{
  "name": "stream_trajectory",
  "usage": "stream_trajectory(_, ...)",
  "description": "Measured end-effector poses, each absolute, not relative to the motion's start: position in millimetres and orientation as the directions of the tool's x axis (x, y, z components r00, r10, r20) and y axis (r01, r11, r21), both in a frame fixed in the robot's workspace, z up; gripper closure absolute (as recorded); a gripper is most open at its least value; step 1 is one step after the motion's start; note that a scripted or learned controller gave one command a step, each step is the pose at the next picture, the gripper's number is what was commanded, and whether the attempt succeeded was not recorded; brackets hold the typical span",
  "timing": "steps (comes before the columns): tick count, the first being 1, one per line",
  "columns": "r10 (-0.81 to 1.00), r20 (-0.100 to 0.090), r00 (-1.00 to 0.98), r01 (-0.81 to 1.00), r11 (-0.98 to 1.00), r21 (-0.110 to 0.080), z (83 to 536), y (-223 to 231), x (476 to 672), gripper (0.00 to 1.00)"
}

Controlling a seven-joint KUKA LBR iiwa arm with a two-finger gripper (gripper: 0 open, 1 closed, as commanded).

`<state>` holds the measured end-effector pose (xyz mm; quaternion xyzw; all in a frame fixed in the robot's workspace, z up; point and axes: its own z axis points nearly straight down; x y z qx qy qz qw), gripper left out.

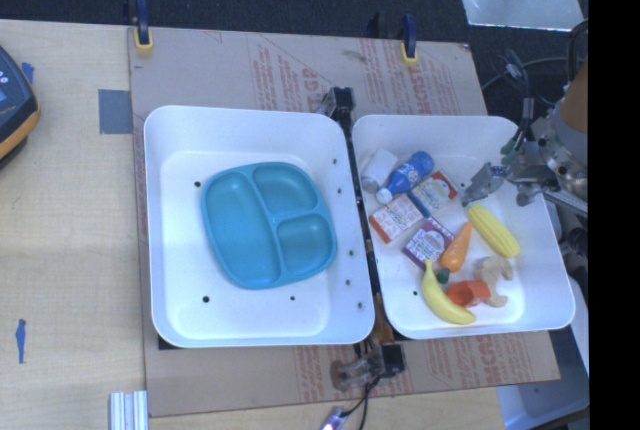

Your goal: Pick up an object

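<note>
The right bin (480,136) holds a heap of small things: a blue and white bottle (408,171), a red and white packet (396,217), a purple packet (427,242), a carrot (457,247), a yellow corn cob (494,230), a banana (440,295), a red piece (464,293) and a beige piece (493,270). My gripper (503,186) hangs over the bin's right side, just above the corn cob, with its two fingers spread apart and nothing between them.
The left bin (170,298) holds a blue divided plate (268,223). Clamps (407,36) pin the cardboard sheet at the back. A dark device (14,103) lies at the bench's left edge. Cables and fittings crowd the right side behind the arm.
</note>
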<state>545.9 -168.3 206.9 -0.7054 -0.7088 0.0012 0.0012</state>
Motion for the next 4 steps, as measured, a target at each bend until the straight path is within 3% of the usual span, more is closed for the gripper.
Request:
stream_trajectory(1,1.000,0.001,-0.006,1.000,0.006,0.001,94.6,-184.6,515.4,0.00)
stream_trajectory(2,1.000,0.000,-0.006,1.000,0.006,0.002,94.3,-96.5,498.4,0.00)
stream_trajectory(3,1.000,-0.006,-0.006,1.000,0.006,-0.001,104.0,-100.3,497.5,1.00)
stream_trajectory(4,1.000,0.001,-0.005,1.000,0.005,-0.002,192.1,-41.0,547.2,1.00)
